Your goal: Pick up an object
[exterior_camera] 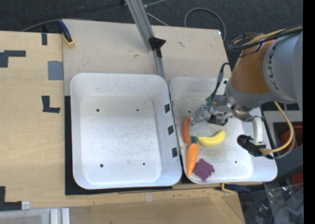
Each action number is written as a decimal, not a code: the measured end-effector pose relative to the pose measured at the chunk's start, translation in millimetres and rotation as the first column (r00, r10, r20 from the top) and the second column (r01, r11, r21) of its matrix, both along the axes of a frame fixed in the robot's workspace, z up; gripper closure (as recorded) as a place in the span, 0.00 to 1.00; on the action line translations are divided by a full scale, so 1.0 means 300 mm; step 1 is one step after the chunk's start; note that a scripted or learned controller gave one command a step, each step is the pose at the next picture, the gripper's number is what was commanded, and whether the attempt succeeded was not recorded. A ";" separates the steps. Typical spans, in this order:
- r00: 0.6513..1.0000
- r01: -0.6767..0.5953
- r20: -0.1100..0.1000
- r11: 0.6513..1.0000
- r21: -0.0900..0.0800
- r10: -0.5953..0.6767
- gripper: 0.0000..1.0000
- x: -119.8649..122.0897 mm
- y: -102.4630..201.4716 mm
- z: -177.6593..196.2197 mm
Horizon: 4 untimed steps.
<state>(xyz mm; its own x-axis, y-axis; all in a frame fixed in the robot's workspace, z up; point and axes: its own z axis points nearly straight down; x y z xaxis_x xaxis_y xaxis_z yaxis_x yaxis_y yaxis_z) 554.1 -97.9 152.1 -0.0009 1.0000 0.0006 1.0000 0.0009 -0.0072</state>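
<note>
Gripper point(209, 113) of the grey arm hung low over the right-hand shallow white bin point(246, 171), roughly at that bin's middle and toward its left half. Whether it was spread or closed could not be told from the slanted overhead view, since the wrist and its dark fittings hid the tip; nothing could be seen held by it.

Four candidate objects lay in the near-left part of the right-hand bin. A small orange-red sausage-shaped toy point(186, 129) lay along the bin's left wall, just left of the gripper and slightly nearer the front. A yellow plastic banana point(212, 139) lay just in front of the gripper, curving toward the bin's centre. An orange plastic carrot with a green top point(192, 157) lay near the front-left corner, its green end close to the banana's left tip. A purple lumpy toy, perhaps a bunch of grapes point(203, 169), sat beside the carrot at the front edge.

The left-hand shallow white bin point(78, 119) stood alongside, its right wall touching the other bin's left wall.

As a judgement, the pick was not yet made: all objects rested on the bin floor. Closing on one item, probably the sausage or banana, and lifting remained.
</note>
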 end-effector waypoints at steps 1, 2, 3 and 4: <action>1.000 0.000 0.001 1.000 0.001 0.000 0.00 -0.013 0.016 -0.147; 1.000 -0.001 0.003 1.000 0.001 0.001 1.00 -0.012 0.017 -0.108; 1.000 0.000 0.009 1.000 -0.001 0.000 1.00 -0.011 0.025 0.033; 1.000 -0.001 0.010 1.000 -0.001 0.001 1.00 -0.017 0.032 0.175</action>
